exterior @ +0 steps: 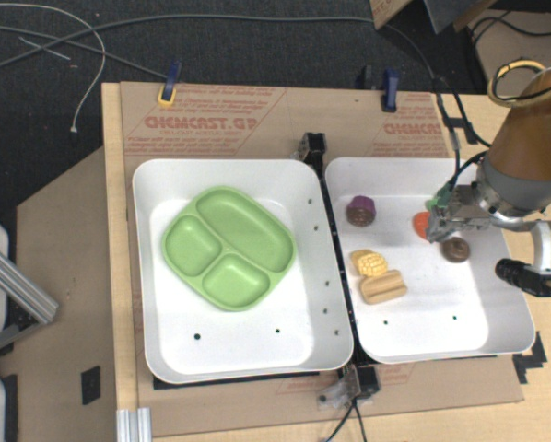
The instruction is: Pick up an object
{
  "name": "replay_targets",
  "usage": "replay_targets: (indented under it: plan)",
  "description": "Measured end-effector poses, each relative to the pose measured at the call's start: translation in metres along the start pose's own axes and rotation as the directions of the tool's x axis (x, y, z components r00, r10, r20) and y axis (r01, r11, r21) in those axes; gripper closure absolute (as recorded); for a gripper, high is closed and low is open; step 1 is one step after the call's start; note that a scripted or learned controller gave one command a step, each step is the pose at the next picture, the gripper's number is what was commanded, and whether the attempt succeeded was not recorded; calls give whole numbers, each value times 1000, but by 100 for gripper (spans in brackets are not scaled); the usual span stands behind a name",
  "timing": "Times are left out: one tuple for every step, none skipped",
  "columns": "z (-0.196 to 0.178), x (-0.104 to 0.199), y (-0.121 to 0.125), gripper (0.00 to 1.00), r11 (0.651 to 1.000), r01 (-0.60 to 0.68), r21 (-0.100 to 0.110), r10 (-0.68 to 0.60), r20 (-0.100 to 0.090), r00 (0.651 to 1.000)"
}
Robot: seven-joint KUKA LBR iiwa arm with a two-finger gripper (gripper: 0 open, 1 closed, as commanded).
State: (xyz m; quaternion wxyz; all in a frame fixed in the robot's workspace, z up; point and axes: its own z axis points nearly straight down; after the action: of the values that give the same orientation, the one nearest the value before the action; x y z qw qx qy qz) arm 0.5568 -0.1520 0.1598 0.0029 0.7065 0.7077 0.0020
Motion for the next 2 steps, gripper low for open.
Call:
replay_targets:
  plan:
    - [-44,0,1,100,1000,0,1,0,0,1000]
    - [-89,3,7,100,1000,0,1,0,0,1000]
